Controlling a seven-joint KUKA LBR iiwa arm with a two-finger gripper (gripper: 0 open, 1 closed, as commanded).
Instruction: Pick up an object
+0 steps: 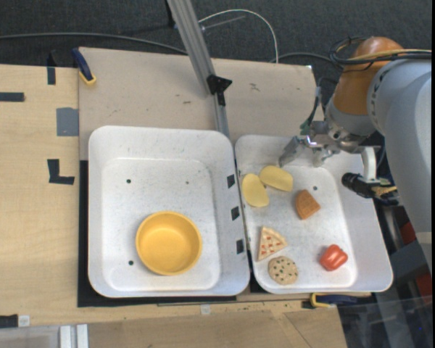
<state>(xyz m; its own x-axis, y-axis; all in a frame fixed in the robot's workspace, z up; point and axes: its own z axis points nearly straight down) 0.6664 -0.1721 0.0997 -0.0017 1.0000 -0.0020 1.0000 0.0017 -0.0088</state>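
Right of centre in the frame, the right bin (362, 230) holds the candidates: two yellow chips (265, 184) lying just beside each other near the bin's upper left, an orange-brown wedge (307, 204) a little right of them, a pizza slice (271, 243) and a cookie (283, 270) toward the lower edge, and a red pepper (333, 257) at lower right. My gripper (299, 149) hangs over the bin's upper edge, just above the chips, with nothing between its fingers; they look parted, though I can't judge how widely at this slant. I'd go for the nearer chip, since it lies closest. I take these for toy food, light and stiff, probably smooth plastic, so weight is no worry but slip is. The chips lie flat and thin, offering little height to pinch, and I'd close across the narrow width, low against the bin floor. They nearly touch, so a finger may nudge the neighbour. The wedge and pepper stand taller and apart from the rest, and I judge them the easier grips, taken across the middle. Lower left of centre, the left bin (116, 151) holds a yellow bowl (168, 242), which could only be caught by its rim.
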